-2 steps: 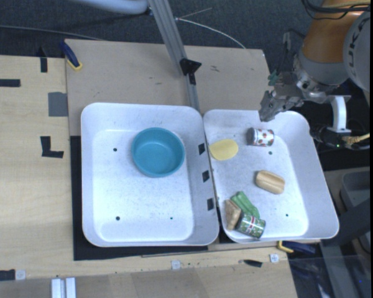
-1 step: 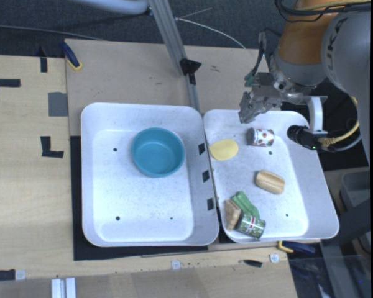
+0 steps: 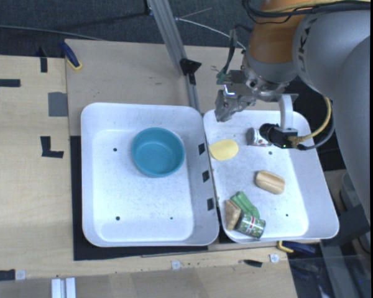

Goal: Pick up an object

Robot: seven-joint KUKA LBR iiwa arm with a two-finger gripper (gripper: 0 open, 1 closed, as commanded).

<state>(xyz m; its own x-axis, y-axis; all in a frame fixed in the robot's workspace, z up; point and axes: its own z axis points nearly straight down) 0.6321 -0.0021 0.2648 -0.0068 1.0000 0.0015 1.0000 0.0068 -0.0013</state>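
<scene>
Risk lies in position: the gripper [image 3: 227,112], fingers together and holding nothing, hangs over the right bin's [image 3: 317,225] far left corner, so a straight descent could strike the rim and miss the nearby yellow disc [image 3: 224,149].

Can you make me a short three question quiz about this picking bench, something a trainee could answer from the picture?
1. True or false: the blue bowl sits in the left bin.
2. Which thing lies nearest the gripper? A) green can B) yellow disc C) tan block
3. Fill in: the gripper hangs over the ____ corner of the right bin, the one nearest the left bin.

Key
1. True.
2. B, the yellow disc, just below the gripper in the camera view.
3. Far (the top corner in the picture).
</scene>
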